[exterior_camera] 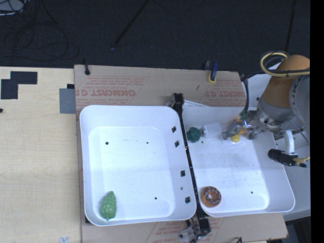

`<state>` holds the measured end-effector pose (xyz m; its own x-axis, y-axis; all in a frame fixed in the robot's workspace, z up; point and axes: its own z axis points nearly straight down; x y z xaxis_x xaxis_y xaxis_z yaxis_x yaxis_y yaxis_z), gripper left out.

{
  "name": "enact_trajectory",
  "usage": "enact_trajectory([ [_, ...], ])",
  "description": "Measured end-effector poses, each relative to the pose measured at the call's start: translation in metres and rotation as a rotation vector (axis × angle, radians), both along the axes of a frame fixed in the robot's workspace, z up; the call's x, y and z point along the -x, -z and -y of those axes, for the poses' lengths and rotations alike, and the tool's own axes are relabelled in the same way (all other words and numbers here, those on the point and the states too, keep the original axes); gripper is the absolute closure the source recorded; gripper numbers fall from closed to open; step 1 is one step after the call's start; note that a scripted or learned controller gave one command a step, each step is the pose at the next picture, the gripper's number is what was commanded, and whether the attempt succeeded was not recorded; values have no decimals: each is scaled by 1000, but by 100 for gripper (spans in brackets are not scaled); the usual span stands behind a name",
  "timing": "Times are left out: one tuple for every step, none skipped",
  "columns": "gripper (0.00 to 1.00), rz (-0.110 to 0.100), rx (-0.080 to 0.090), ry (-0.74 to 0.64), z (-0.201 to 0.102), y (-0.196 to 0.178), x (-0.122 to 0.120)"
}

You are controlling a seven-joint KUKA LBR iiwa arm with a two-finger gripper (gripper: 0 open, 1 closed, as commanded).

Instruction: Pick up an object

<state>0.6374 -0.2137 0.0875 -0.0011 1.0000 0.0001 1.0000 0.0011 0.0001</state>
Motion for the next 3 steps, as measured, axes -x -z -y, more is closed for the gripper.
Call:
enact_trajectory([
  [0,0,0,1,1,-9,-6],
  [100,-7,-1,0,1,-18,-5],
  [0,-5,0,-1,1,-18,-5],
])
